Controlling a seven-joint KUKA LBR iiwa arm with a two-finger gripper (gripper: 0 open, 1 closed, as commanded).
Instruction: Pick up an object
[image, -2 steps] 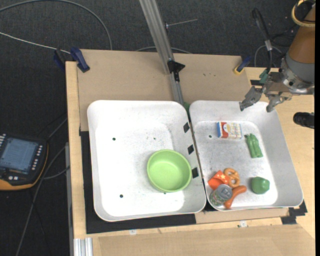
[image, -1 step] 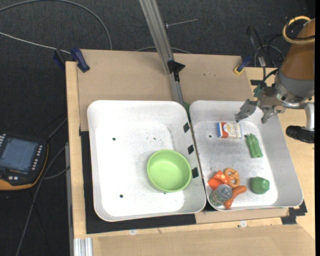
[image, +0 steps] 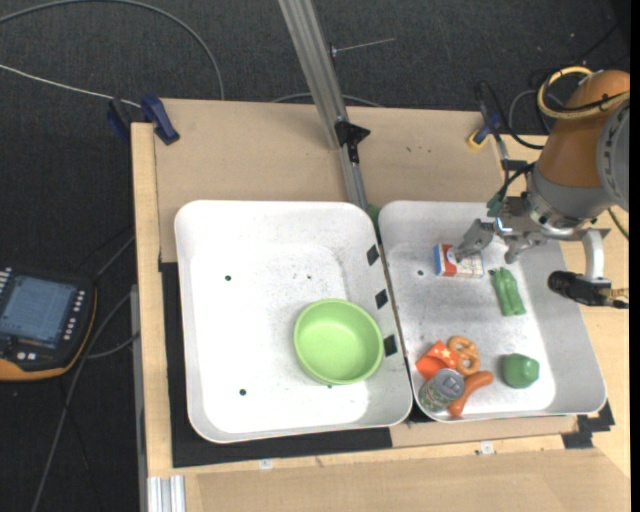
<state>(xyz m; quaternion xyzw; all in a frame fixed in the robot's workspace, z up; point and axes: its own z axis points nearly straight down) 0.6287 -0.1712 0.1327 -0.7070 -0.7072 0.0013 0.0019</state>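
Camera view, looking down at a slant: we see a small carton, white with red and blue print, lying in the upper middle of the right bin. It is the thing nearest the gripper, so we take it as the likely pick. The gripper hangs just beside the carton's upper right corner, its two fingers spread apart, one slanting down-left toward the carton and the other pointing down-right. Nothing sits between the fingers; the jaws are open and hold nothing. We cannot tell whether the left finger touches the carton or hangs just above it.

Just right of the carton lies a green bottle, lengthwise along the bin and apart from the carton. Near the bin's front edge we see a cluster: an orange pretzel-like piece, a red-orange block touching it on the left, a round grey tin below them, and an orange carrot-like piece against the tin. A rounded green toy lies to the right of the cluster, by itself.

In the left bin a light green bowl stands upright near the front right corner, close to the wall shared with the right bin.

The arm comes in from the right, its orange band above the grey wrist. Both bins rest on a tan bench. A metal post slants up from between the bins, and a handheld pendant lies on the dark floor at far left.
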